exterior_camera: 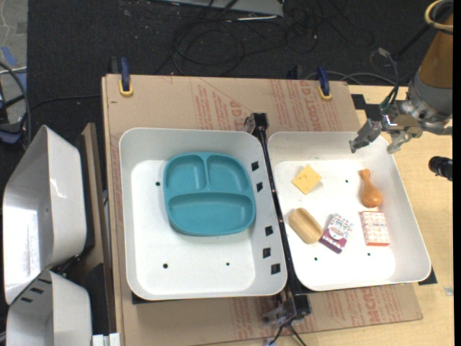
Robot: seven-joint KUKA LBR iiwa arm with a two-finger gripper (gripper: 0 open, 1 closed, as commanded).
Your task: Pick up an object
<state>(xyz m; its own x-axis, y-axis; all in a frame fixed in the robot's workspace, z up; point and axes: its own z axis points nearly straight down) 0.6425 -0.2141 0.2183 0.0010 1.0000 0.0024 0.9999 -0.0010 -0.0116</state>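
Fingers [360, 140] of the gripper [377, 140] hang spread and empty at the frame's upper right, above the right bin's [410, 254] rim; approach step, needing descent toward the orange drumstick [369, 189].

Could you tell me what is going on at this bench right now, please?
A grey robot arm with an orange band reaches in from the right, and its gripper hangs open over the far right corner of the right white bin, holding nothing. That bin holds a yellow cheese wedge, an orange drumstick-shaped toy, a tan bread roll and two small printed packets, all untouched. The left white bin holds a teal divided plate.
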